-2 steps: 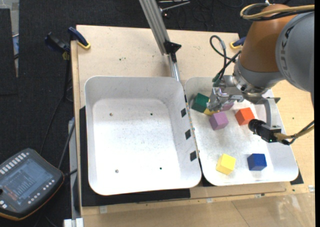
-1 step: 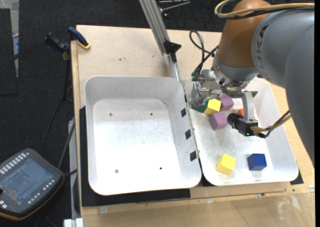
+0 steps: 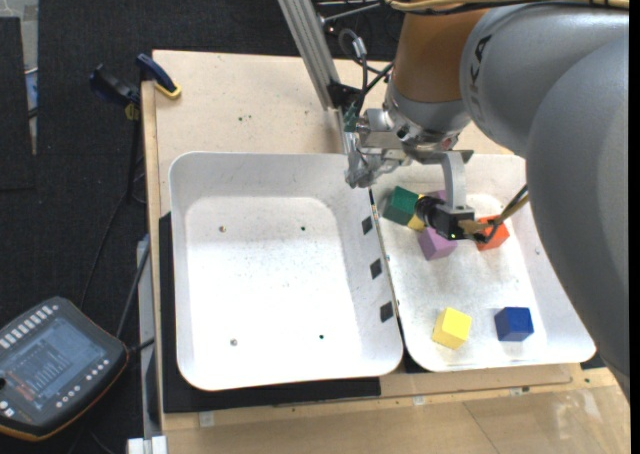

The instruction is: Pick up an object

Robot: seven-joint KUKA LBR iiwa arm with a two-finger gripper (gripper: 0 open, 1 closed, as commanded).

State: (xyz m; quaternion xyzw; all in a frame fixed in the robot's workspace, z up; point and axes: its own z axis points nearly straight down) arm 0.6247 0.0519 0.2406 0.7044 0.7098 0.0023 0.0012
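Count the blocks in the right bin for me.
5: green block and purple block under the gripper, orange block beside them, yellow block and blue block near the front. The arm may hide others.

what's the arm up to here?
The arm's gripper is down over the right bin, at the far cluster of green block, purple block and orange block. Nothing is visibly between its fingers. The yellow block and blue block sit apart, nearer the front.
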